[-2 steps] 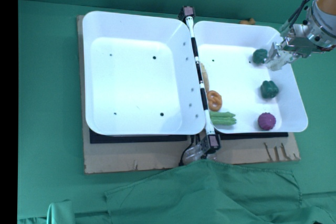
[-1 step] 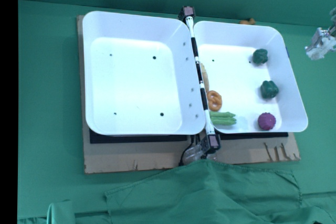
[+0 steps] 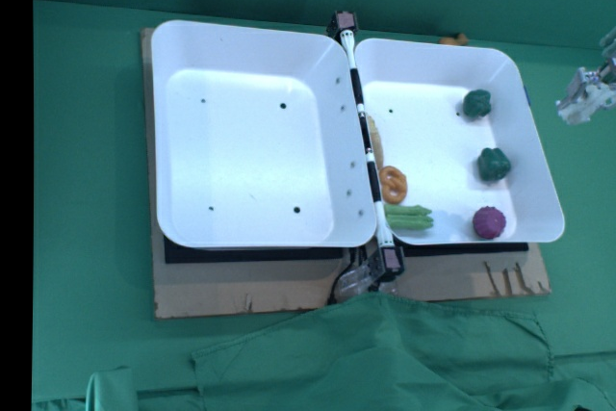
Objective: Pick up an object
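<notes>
1. Checking for brands, labels or writing, you will find nothing legible on the bins, the objects or the bench.

2. Take the black-and-white rod (image 3: 364,135) between the two bins as your landmark. It runs from a dark fitting at its far end to another at its near end.

3. The left bin (image 3: 173,63) lies left of the rod, touching it. Only a few small dark dots mark its floor.

4. The right bin (image 3: 539,178) lies right of the rod and holds all the candidate objects:
   - a tan object (image 3: 373,140) lying against the rod, about midway along it;
   - an orange pretzel-shaped piece (image 3: 393,184) just right of the rod, nearer you than the tan object;
   - a bundle of green beans (image 3: 410,218) close to the rod's near end;
   - a purple round object (image 3: 489,222) well right of the rod, by the near right corner;
   - a dark green object (image 3: 494,165) well right of the rod, at mid-depth;
   - a second dark green object (image 3: 476,103) beyond it, towards the far side.

5. The gripper (image 3: 585,101) sits far right of the rod, outside the right bin's right rim, over the green bench cover. You cannot tell its state at this size. It is apart from every object; the second dark green object is the nearest.

6. A small orange item (image 3: 454,39) lies on the bench beyond the right bin's far rim.
</notes>
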`<state>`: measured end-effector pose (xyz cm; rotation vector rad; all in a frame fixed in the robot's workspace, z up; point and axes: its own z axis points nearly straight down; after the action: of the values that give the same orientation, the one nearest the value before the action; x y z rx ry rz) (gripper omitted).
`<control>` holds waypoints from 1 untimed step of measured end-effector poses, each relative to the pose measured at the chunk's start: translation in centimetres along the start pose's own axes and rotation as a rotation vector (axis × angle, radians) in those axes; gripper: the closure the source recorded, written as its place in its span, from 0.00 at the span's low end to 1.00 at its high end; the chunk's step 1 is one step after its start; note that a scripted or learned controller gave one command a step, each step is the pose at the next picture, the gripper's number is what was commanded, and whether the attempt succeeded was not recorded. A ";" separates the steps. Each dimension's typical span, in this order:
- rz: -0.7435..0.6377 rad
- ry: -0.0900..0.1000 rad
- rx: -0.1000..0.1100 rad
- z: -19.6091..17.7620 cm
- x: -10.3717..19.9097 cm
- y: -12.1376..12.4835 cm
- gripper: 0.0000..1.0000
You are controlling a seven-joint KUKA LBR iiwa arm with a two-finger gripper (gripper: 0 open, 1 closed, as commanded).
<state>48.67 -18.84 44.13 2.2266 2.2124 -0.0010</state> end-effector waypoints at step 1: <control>-0.002 0.000 -0.001 0.6 0.1 -0.1 1.00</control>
<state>48.56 -18.73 43.49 2.2237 2.2137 0.0005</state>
